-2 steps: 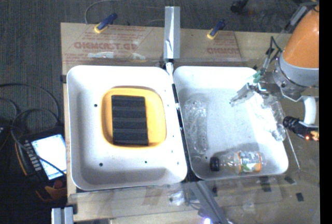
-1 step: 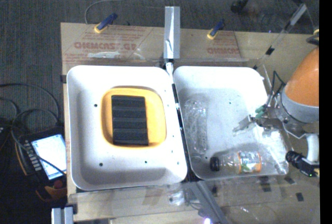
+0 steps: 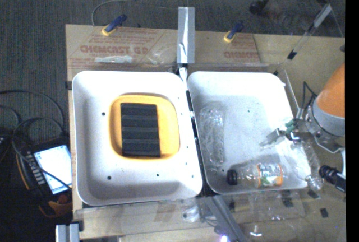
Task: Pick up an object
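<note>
The right bin holds two bottles. A clear, crumpled plastic bottle lies along the bin's left wall. A second bottle, with a black cap and an orange label, lies on its side near the front edge. My gripper hangs over the right side of this bin, just above and to the right of the labelled bottle, and nothing visible is held in it. The left bin holds a yellow block with a black ridged top at its centre.
The arm's orange band shows at the right edge, beyond the right bin's wall. A metal divider stands behind the seam between the bins. Two blue-and-yellow clamps grip the board's back edge. Cables and a device lie on the floor to the left.
</note>
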`<action>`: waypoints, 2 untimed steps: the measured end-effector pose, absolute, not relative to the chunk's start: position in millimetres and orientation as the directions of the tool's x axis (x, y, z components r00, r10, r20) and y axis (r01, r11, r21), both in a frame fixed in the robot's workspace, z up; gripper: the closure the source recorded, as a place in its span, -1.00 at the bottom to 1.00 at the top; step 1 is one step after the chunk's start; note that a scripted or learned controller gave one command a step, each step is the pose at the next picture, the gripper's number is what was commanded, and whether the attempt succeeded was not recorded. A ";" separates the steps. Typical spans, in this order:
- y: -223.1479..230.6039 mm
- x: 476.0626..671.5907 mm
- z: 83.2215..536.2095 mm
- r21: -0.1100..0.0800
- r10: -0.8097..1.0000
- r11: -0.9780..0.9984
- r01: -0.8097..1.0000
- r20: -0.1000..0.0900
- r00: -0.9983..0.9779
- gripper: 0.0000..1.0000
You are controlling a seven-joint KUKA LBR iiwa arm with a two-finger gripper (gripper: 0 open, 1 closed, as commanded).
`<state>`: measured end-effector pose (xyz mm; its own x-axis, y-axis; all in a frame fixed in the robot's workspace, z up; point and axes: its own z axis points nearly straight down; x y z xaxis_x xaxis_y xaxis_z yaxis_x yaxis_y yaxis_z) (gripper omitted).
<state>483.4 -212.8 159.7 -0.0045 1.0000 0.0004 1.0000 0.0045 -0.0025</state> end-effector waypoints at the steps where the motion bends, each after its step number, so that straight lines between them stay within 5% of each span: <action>1: -189.1 488.0 93.2 0.007 0.987 0.161 0.987 -0.005 -0.161 -1.00; 2: -208.7 484.9 142.8 0.001 0.962 0.272 0.962 0.002 -0.272 -1.00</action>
